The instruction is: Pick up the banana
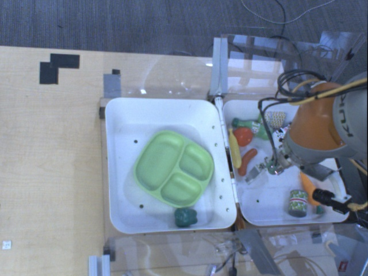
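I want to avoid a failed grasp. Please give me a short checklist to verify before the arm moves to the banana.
1. Banana visible along left wall of right bin: ok.
2. Hand already over the banana: not ok, it is just to the right.
3. Banana free of neighbours: not ok, red pepper and orange sausage-like piece lie close.
4. Hand carries nothing: cannot tell.
5. Room between banana and bin wall: cannot tell.
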Robot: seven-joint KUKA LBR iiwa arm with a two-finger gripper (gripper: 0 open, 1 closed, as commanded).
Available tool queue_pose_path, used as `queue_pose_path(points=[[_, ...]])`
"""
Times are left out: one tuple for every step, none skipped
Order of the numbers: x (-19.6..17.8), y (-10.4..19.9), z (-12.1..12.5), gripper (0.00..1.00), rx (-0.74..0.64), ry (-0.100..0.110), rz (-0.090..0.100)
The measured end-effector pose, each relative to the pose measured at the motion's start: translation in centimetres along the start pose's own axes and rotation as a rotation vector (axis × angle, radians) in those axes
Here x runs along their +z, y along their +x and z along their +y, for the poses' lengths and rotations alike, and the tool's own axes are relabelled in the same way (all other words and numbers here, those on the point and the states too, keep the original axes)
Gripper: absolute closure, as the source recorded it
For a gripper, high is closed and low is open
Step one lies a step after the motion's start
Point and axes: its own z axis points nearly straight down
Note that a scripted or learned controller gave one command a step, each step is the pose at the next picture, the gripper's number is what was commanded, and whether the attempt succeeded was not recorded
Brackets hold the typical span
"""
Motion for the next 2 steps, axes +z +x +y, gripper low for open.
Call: queue_pose_path(points=[[1.7, -6.3, -2.3, 0.0, -0.094, -0.004, -0.004], [1.6, -8.8, -8.6, 0.0, -0.199, -0.002, -0.008]])
